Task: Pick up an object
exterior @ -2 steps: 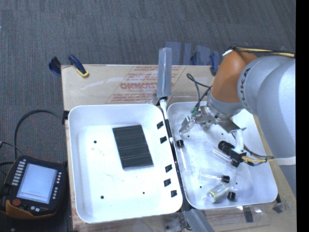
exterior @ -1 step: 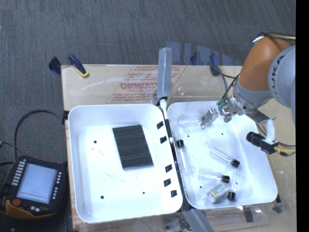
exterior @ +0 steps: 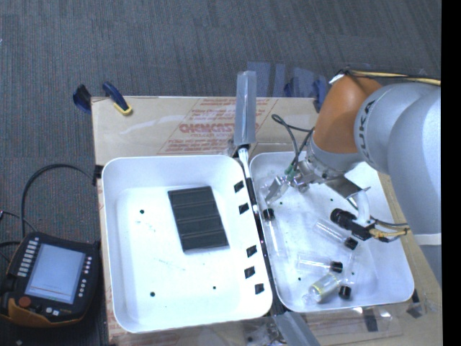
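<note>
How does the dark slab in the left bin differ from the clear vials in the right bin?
The dark ribbed slab is opaque, flat and rectangular; the clear vials are see-through, slim tubes with black caps. The slab lies alone in the left bin; the vials lie scattered in the right bin, under the gripper. Both lie flat.

Slab (exterior: 198,218) lies mid left bin (exterior: 119,182). Vials (exterior: 328,264) cluster toward right bin (exterior: 392,287) near-right corner. Pendant (exterior: 50,276) sits off bench left edge.
</note>
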`<state>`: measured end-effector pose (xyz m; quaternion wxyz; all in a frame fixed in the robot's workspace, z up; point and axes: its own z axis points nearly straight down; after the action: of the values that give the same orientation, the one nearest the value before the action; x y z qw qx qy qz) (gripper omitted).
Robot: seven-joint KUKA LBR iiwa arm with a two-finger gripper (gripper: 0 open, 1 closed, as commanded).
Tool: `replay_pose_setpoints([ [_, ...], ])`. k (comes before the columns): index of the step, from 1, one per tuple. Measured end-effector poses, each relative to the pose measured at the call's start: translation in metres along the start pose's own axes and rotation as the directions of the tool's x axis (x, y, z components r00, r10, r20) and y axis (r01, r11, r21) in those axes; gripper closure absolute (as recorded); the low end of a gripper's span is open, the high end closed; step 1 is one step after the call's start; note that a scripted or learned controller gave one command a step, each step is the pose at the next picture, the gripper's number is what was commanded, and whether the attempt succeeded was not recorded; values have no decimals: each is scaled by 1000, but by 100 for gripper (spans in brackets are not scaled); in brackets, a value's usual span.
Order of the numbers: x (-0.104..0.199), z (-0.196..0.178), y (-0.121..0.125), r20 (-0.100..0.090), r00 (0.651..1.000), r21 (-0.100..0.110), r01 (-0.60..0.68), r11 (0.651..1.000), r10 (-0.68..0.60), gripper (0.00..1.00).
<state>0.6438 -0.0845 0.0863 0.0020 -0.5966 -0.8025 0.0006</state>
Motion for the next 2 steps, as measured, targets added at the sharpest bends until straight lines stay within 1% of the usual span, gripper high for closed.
replay_pose_setpoints([
  [1,0,-9,0,-2,1000,1,-1,1000,1,100],
  [2,0,-9,0,-2,1000,1,-1,1000,1,0],
])
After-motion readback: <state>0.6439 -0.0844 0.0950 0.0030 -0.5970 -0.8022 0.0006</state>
